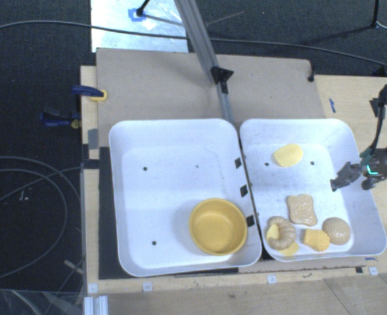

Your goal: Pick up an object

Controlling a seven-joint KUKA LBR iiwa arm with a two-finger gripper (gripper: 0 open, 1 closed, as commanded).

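Counting one yellow bowl [218, 226], five food pieces [302, 209], gripper [354, 176] state impossible to tell.

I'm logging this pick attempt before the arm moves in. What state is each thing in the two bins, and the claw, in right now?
yellow bowl: upright, in the left bin.
yellow chip: lying flat, alone in the right bin.
toast slice: flat.
croissant: touching the corn piece.
round bun: beside the corn piece.
claw: over the right bin's right rim, holding nothing visible.
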